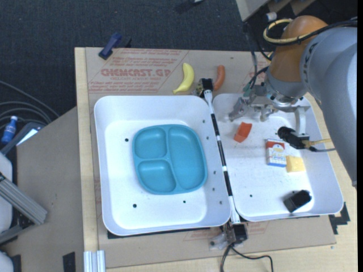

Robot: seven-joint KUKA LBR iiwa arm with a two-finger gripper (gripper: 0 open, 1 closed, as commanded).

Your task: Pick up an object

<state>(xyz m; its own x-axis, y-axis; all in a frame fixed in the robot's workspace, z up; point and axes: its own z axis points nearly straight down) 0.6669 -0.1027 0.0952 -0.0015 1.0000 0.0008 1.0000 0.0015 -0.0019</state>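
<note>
end effector (249, 114): hovering over the far-left part of the right bin (255, 183). Apart or together: cannot tell, the metalwork is too small to resolve. Nothing seen clamped in it.
target (my pick): orange block (243, 132), the closest item to the end effector.
target location: flat on the right bin's floor, near its left wall, in the far half. It touches nothing else.
key relation: the block sits just beside the end effector, toward the near edge of the view and slightly left. Judging from the slant view, the move needs a short shift that way, then a drop.
block axis: a bit longer than wide. Long axis runs roughly far-to-near with a slight tilt. No distinct front end, so it has no real pointing direction.
grasp guess: closing across the short sides looks easiest.
other candidates: red-and-white box (276, 153), yellow block (295, 164) touching or nearly touching the box's right side, black item (297, 200) near the front right corner. All are further off.
left bin (113, 180): holds a blue divided plate (169, 158), well apart from the arm.
desk (91, 180): banana (184, 78) and an orange stick-shaped item (219, 77) lie beyond the bins.
status: pick not yet made.
</note>
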